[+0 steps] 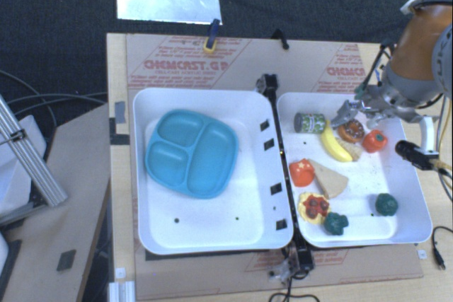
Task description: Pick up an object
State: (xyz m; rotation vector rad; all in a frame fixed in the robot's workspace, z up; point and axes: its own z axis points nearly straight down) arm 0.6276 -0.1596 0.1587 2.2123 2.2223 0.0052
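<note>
- Currently the pincer (pixel 359 114) hangs over the right bin (pixel 364 184), close to that bin's 12 o'clock rim. I cannot tell whether it is open or closed, or whether it grips anything.
- Just at the pincer's 7 o'clock lies a brown-and-orange doughnut toy (pixel 351 131), partly under the pincer.
- A yellow banana (pixel 335 145) lies against the doughnut toy at its 8 o'clock. A red tomato (pixel 374 141) sits just beside the doughnut toy at its 4 o'clock.
- A green can (pixel 309 123) lies on its side at the pincer's 9 o'clock, near the bin's inner wall.
- Farther toward 7 o'clock, a red pepper (pixel 301 172) sits near the inner wall, touching a beige wedge (pixel 330 180).
- Along the 6 o'clock rim, a pizza piece (pixel 313 206) and a green broccoli (pixel 335 223) lie just beside each other. A dark green ball (pixel 386 204) sits apart at the bin's 5 o'clock.
- Bare floor runs from the tomato down to the dark green ball, along the 3 o'clock wall.
- The left bin (pixel 212 219) holds a blue divided plate (pixel 191 153) toward 9 o'clock, with bare floor from 3 to 6 o'clock.
- Both bins rest on the table (pixel 184 60), their inner edges meeting.
</note>
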